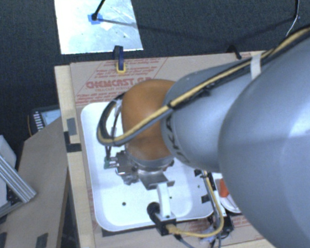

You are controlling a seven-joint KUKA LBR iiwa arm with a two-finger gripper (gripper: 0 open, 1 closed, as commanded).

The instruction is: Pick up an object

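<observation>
The hand (141, 173) is held low over the middle of the left bin (106, 209), presumably so that a straight descent can be made onto its floor. It is masked from above by the rounded orange band (143, 119) and the bulky grey arm (267, 135), so whether it is spread or pressed together cannot be told. The bin is judged to be smooth, glossy white plastic with rounded corners, and it is laid on a printed brown card sheet (138, 72) covering the surface. A small orange-red object (224, 188), mostly hidden, is glimpsed just beyond the bin's near right corner.
</observation>
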